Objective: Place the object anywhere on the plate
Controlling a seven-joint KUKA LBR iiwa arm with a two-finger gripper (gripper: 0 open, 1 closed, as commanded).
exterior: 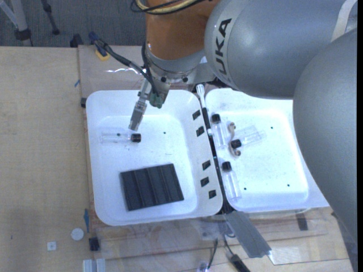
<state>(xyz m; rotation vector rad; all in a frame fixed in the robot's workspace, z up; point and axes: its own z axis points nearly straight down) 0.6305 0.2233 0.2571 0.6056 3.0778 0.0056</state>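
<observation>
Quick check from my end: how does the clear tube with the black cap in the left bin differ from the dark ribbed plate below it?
The clear plastic tube with a black cap is small, slim and see-through; the dark ribbed rectangular plate is broad, flat and opaque. The tube lies roughly level across the picture, right under the gripper; the plate sits slightly askew, nearer the front wall. Both rest apart in the left white bin.

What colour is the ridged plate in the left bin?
The ridged plate is black, with lengthwise grooves; the camera view shows it clearly against the white left bin.
</observation>
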